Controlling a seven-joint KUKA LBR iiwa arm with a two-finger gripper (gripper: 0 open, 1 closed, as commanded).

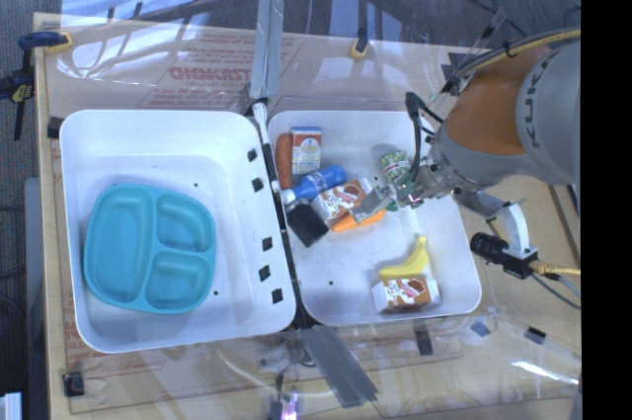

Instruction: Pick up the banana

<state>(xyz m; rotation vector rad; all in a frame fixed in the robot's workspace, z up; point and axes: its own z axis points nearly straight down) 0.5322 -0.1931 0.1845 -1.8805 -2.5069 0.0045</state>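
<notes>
**Ana:** Reaching in from the right, the arm has its end effector (403,196) low over the right bin (449,294), at the edge of the heap of packets. Why there, would she say?

**Ben:** He judges it is merely on its way. The banana (411,260) lies apart from the end effector, nearer the camera than it and slightly to the right, on the bin floor. Nothing sits between the jaws that he can make out, and whether they are open or closed he cannot tell; the wrist hides them.

**Ana:** And the banana's lie?

**Ben:** Its long axis runs on a slant: one tip points up toward the end effector, the thicker end points down and to the left. A small carton (405,293) touches its near side, so he thinks a grip across the curve from the open sides is safer.

**Ana:** The rest?

**Ben:** A blue bottle (321,181) and an orange carton (306,149) lie left of the end effector; the blue tray (148,248) sits well apart in the left bin (79,136) on the desk (138,62).
</notes>
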